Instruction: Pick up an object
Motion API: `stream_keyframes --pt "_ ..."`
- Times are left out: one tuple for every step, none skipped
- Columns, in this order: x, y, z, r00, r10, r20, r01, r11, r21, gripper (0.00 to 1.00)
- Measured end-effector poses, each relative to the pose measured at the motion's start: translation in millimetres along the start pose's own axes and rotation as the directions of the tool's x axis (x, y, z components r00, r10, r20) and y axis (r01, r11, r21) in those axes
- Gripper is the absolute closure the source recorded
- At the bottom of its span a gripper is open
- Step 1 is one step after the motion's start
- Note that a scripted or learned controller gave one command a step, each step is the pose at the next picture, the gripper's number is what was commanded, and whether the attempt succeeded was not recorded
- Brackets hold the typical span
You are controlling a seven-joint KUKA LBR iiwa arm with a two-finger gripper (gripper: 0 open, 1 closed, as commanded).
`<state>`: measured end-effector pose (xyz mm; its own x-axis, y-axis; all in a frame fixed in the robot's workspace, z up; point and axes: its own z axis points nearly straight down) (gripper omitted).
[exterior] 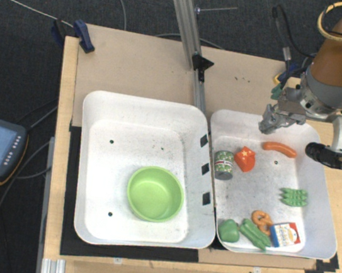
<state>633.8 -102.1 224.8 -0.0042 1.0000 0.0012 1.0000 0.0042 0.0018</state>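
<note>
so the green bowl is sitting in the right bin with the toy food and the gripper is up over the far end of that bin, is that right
Not quite. The green bowl sits in the left bin, apart from the toy food. The rest holds: the camera view shows the gripper over the far end of the right bin, just above the orange sausage.

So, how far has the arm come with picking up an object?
Done: the gripper hangs above the right bin, near its far edge. In hand: nothing visible. Left: the orange sausage just below it and the other toys lie on the bin floor, so the whole pick remains.
</note>
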Motion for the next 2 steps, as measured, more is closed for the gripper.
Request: stream_keyframes --pt "54.8 -13.2 6.8 1.0 0.0 0.0 0.0 1.0 0.001 1.0" --pt "105.9 -17.0 12.1 1.0 -0.001 0.0 0.001 1.0 0.002 1.0"
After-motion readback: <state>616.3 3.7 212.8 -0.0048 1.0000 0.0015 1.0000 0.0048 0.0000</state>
